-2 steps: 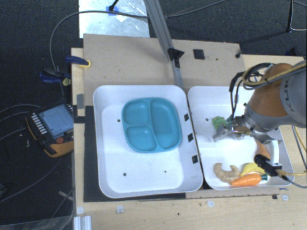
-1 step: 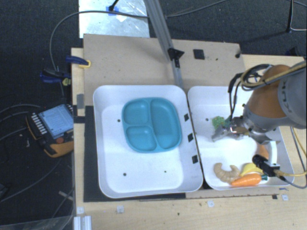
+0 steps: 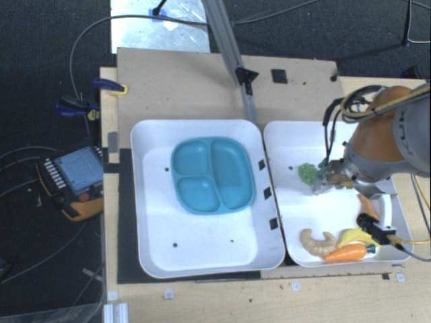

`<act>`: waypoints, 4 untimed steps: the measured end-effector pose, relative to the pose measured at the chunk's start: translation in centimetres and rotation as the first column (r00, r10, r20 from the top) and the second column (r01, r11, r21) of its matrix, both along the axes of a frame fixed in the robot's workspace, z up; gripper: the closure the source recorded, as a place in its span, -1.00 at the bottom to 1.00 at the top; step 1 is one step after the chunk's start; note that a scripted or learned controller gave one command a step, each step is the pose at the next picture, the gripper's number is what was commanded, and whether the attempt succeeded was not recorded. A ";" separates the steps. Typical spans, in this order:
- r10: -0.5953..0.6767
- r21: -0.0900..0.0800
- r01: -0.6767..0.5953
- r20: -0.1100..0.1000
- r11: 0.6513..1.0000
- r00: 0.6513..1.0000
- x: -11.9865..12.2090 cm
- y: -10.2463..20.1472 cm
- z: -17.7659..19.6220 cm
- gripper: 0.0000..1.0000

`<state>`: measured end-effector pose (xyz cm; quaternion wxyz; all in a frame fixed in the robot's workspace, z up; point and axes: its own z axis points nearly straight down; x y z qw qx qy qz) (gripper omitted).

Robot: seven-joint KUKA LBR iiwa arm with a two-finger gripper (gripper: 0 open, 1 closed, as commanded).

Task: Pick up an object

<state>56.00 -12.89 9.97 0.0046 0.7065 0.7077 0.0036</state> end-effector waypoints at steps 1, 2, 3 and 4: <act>0.003 0.001 -0.003 -0.006 1.000 1.000 0.0 0.4 4.4 1.00; 0.003 0.000 -0.003 -0.004 1.000 1.000 0.9 -0.2 9.4 1.00; 0.004 0.000 -0.004 -0.003 1.000 1.000 1.3 -0.1 15.9 1.00; 0.008 0.002 -0.008 -0.007 1.000 1.000 2.9 4.0 15.7 1.00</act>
